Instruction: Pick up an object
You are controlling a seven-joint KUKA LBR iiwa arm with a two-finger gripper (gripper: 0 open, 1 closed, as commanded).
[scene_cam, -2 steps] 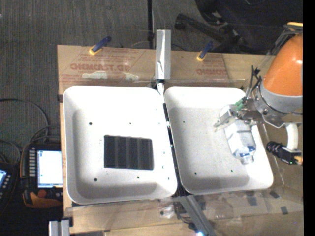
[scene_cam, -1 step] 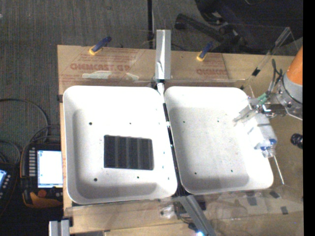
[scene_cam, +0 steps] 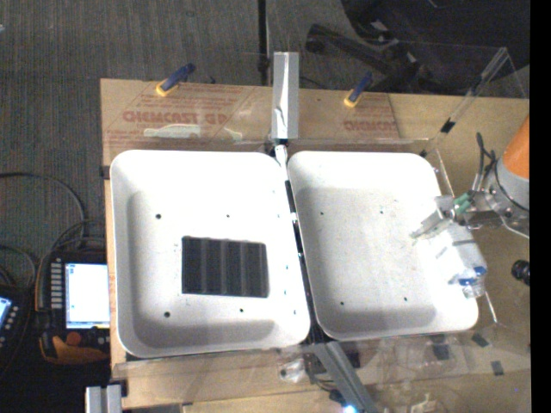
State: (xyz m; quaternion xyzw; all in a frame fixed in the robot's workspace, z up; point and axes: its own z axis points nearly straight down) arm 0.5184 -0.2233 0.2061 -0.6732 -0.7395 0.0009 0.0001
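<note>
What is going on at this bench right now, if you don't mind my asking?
A robot arm reaches in from the right, its gripper at the right edge of the right bin. Nothing can be seen between its fingers. The one object to pick, a dark ribbed rectangular object, lies flat in the left bin, well away from the gripper.

1. An orange band wraps the arm at the right edge.
2. Below it sits a grey metal wrist block with a small green part.
3. Thin dark cables loop beside the wrist.
4. The gripper is pale grey metal.
</note>
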